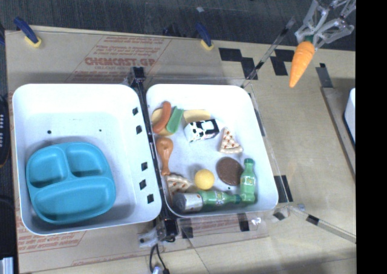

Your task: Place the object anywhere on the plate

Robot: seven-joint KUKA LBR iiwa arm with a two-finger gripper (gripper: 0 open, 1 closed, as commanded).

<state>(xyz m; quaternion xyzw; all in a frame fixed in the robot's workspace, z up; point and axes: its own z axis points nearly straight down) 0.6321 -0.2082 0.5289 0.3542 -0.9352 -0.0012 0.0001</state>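
A bright orange toy carrot (301,62), tapered and smooth like moulded plastic, hangs point-down from the pale metal two-finger gripper (309,40) at the upper right, well beyond the right bin's far right corner. Its broad top sits between the fingertips, so the claw appears to be pinching it, though the fingers are small and blurred at this distance.

The shallow white right bin (257,127) holds the remaining clutter. Against its left wall lie a hot dog in a bun (161,117) and a green pickle-like piece (175,119), with a brown drumstick (164,149) below them. Near the bin's middle are a yellow banana (196,115), a black-and-white cow figure (202,129) and a pizza slice (229,142). Toward its near wall sit a yellow lemon (204,179), a round brown cookie (229,171) and two green bottles (248,181).

The teal compartmented plate (69,180) rests in the white left bin (72,100), just across the right bin's left wall and far from the carrot.
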